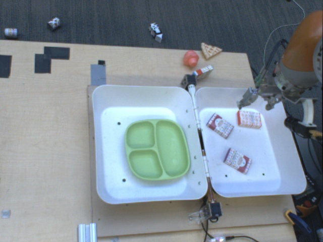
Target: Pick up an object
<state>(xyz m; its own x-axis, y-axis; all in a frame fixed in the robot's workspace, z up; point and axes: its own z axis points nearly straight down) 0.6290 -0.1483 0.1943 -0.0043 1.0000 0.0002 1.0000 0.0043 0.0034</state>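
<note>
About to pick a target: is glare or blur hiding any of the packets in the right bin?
Camera view: the three packets read sharp, labels legible as red and white; the right bin floor is bright but not washed out; the end effector looks slightly soft against the bin rim.

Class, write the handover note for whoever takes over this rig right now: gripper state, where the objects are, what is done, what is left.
Gripper: above the right bin's far edge, holding nothing visible; jaw state unclear.
Objects: three small red-and-white packets in the right bin, one nearest the gripper, one beside it, one nearer the camera. Green divided tray sits in the left bin.
Done: nothing picked.
Left: descend, grasp a packet, lift.
</note>
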